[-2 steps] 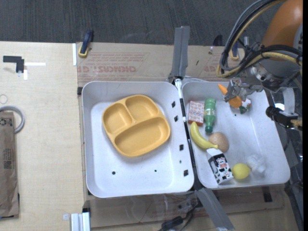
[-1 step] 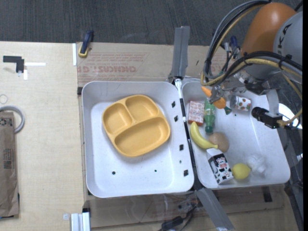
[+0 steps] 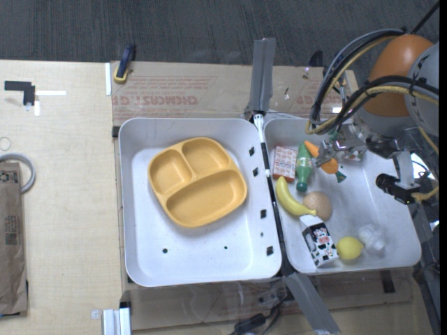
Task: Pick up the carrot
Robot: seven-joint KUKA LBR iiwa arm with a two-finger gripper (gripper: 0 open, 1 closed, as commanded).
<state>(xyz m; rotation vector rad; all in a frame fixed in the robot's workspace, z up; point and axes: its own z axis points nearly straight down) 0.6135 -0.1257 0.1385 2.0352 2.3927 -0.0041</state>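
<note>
The carrot (image 3: 323, 157) is lying in the right bin (image 3: 391, 253), close to the bin's far edge. It is small and orange, with a dark green tip pointing toward the right. Part of it is hiding under the arm's metal end.

The gripper (image 3: 334, 153) is hanging right over the carrot and looks like it is touching it. Its fingers are mixed up with cables and shiny metal, so I cannot tell how far they are opening, or if they are squeezing the carrot.

A green bottle (image 3: 303, 167) is standing just beside the carrot, on its left. A red and white packet (image 3: 283, 162) is lying left of the bottle. Nearer the front, a yellow banana (image 3: 290, 198) is curving beside a brown egg-shaped thing (image 3: 318, 203). A little black and white carton (image 3: 318, 242) is sitting near the bin's front edge, with a yellow lemon (image 3: 350, 248) next to it and something clear (image 3: 372, 238) just beyond.

The left bin (image 3: 140, 257) is holding a yellow plate (image 3: 198, 181) with three sections.

Both bins are sitting on a tabletop (image 3: 56, 187) made of pale wood. A brown paper bag (image 3: 11, 236) is lying at the tabletop's left edge. The floor beyond the far edge is looking dark grey.
</note>
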